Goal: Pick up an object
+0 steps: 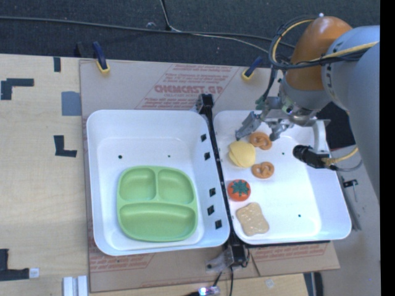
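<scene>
In the right bin (pixel 308 193) lie a yellow lemon-like piece (pixel 242 154), two brown pretzels (pixel 260 141) (pixel 263 169), a red tomato (pixel 239 190) and a tan slice of bread (pixel 252 219). My gripper (pixel 262 127) hangs at the bin's far end, open, its two fingers spread to either side just above the upper pretzel. Nothing sits between the fingers.
The left bin (pixel 102 137) holds a green divided plate (pixel 157 203). A black divider with clips (pixel 213 165) runs between the bins. The grey arm with its orange band (pixel 321 36) comes in from the upper right. Cables cross the dark floor behind the bench.
</scene>
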`<state>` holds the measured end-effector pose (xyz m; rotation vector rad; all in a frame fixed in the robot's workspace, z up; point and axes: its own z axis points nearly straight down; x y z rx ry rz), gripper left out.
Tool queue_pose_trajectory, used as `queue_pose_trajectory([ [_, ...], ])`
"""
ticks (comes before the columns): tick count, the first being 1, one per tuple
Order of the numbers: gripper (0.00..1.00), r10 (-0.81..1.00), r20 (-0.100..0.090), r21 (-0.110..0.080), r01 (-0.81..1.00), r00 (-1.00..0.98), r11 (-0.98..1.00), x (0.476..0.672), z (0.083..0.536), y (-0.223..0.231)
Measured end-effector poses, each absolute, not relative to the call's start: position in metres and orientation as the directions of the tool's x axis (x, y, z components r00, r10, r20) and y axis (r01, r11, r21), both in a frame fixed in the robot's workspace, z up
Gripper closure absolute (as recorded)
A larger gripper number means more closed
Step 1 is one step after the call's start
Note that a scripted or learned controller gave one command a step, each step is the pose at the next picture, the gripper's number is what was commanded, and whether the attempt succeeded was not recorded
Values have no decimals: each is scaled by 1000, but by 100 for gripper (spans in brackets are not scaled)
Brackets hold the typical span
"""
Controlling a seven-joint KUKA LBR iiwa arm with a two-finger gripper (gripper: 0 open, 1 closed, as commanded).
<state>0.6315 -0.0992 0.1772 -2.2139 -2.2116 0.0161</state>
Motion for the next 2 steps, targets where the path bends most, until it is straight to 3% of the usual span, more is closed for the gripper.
queue_pose_trajectory([
  [1, 0, 1000, 0, -2, 1000, -2, 2, 635, 186, -99],
  [2, 0, 1000, -1, -4, 1000, -2, 2, 641, 139, -102],
])
